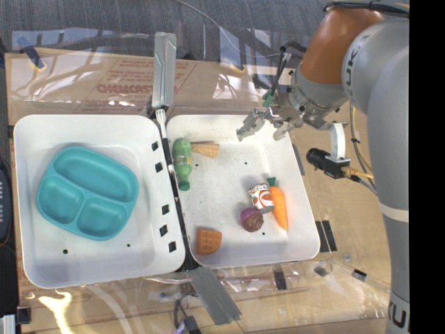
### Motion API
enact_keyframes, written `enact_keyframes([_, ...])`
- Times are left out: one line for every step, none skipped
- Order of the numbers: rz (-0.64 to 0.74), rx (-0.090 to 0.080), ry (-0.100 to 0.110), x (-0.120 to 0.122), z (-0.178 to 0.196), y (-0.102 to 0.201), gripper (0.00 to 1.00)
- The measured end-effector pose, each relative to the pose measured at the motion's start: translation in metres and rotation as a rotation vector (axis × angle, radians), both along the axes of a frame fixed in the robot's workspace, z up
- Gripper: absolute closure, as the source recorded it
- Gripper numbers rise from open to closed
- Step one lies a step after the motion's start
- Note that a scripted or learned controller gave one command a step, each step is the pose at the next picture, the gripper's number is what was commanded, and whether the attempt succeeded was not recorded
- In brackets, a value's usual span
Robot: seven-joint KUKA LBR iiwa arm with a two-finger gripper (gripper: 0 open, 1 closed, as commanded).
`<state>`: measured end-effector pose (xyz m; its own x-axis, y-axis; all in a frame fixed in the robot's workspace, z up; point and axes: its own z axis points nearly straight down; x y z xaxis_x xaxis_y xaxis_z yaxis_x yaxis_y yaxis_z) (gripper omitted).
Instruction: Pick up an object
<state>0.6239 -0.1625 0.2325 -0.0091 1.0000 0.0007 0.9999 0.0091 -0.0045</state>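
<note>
The right bin (229, 245) holds several toy foods. A green bottle-shaped piece (183, 161) lies by its left wall, with a tan cone (206, 149) beside it. An orange carrot (279, 206), a small white and red can (261, 196) and a dark purple ball (252, 219) sit together near the right wall. An orange waffle-like piece (208, 241) rests at the front. My gripper (265, 126) hangs above the bin's back right corner with its two fingers spread open and nothing between them.
The left bin (28, 256) holds a teal divided plate (86, 191). A grey bar (164, 68) stands at the back between the bins. Brown cardboard under clear plastic (83, 82) lies behind them. A black cable fitting (327, 162) sticks out right of the right bin.
</note>
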Motion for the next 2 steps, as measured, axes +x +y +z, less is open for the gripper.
enact_keyframes([-0.002,0.000,0.004,-0.023,-0.091,-0.048,0.00])
enact_keyframes([0.001,0.000,0.000,-0.048,-0.138,-0.046,0.00])
